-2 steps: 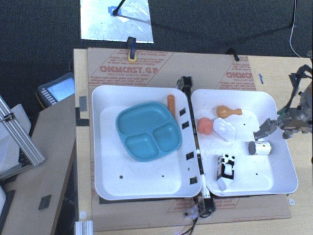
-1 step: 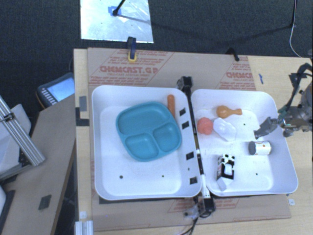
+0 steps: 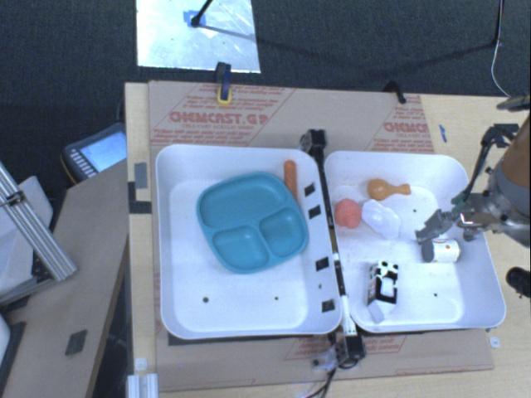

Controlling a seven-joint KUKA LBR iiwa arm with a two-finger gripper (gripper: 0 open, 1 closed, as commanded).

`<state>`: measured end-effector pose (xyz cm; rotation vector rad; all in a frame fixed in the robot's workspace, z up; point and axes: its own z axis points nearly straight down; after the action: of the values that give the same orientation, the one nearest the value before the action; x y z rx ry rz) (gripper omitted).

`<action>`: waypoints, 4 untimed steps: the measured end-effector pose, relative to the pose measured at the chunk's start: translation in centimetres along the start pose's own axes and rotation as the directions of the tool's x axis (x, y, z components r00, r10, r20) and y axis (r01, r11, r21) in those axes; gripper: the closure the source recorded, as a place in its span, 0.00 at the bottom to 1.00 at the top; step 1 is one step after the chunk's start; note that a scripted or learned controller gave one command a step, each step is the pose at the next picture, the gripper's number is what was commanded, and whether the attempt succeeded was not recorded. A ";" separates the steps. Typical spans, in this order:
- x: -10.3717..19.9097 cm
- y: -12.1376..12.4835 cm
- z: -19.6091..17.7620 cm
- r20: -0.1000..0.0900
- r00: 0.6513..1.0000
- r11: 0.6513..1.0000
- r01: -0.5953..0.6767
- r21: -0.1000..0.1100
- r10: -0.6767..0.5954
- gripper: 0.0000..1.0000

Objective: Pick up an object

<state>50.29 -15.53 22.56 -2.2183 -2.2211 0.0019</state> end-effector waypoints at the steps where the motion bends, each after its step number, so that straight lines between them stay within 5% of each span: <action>1: 0.3 -0.2 6.3 -0.001 1.000 1.000 0.000 0.001 0.000 0.00; 2: -0.2 -0.1 10.5 0.000 1.000 1.000 -0.002 -0.003 0.002 0.00; 3: -0.2 0.0 9.2 0.003 1.000 1.000 0.000 -0.008 0.000 1.00; 4: -0.2 0.3 4.9 0.002 1.000 1.000 0.003 -0.008 -0.003 1.00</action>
<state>50.55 -15.71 17.65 -2.2205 -2.2290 -0.0038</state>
